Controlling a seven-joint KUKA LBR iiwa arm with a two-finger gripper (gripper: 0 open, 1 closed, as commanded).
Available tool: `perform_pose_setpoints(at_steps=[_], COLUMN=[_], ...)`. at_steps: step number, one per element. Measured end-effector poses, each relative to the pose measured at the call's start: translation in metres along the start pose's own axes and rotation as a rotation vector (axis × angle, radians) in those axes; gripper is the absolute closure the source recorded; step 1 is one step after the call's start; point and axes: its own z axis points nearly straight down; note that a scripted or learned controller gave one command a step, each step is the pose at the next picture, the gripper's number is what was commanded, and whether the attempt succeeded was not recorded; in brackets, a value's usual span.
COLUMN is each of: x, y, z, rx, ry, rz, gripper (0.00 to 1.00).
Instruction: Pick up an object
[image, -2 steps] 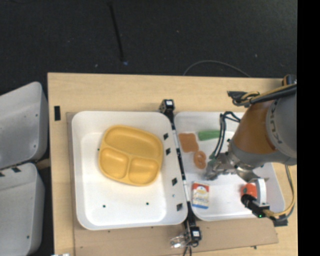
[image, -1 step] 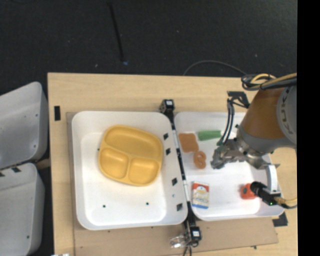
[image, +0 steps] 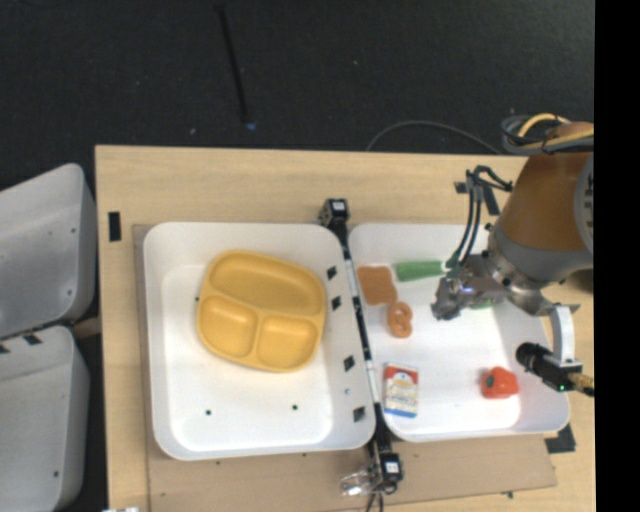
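- A small white carton (image: 401, 391) lies at the near edge of the right bin (image: 445, 425), close to the divider; a red object (image: 499, 382) sits off to its right.
- The left bin (image: 180, 420) on the tabletop (image: 120, 180) carries a yellow divided plate (image: 262, 309).
- Mid-bin, a small orange piece (image: 400, 319) lies just below a tan block (image: 376, 284).
- The claw (image: 452, 298) hovers low beside the orange piece; whether it is apart or together, I cannot tell.
- A green object (image: 418, 269) lies farthest back, left of the arm.
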Motion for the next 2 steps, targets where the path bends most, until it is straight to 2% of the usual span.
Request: perform_pose_setpoints(at_steps=[1,2], x=[-0.001,0.048], y=[0.002,0.019], z=[-0.020,-0.007], rx=[0.004,0.006], ry=[0.001,0.000], rz=[0.000,-0.001], gripper=[1.00,1.00])
